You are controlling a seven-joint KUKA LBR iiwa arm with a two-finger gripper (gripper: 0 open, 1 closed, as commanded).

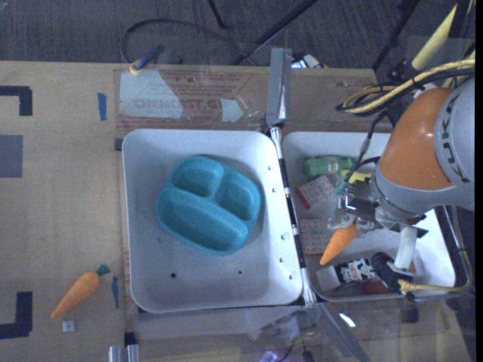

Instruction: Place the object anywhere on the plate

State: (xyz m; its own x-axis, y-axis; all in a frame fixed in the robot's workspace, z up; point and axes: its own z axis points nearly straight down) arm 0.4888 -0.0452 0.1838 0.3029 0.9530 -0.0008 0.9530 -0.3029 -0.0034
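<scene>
A blue divided plate lies in the left white bin, a little left of its middle. My gripper hangs over the left part of the right bin, under the orange-banded wrist. An orange toy carrot sticks out from it, slanting down and left; its thick end sits between the fingers and its tip points at the bins' dividing wall. The gripper looks shut on the carrot. The plate is well to the left of the gripper, across the divider.
The right bin also holds a green item, a red and white packet and a black and white item near its front wall. A second carrot lies on the bench left of the left bin. Cables hang at right.
</scene>
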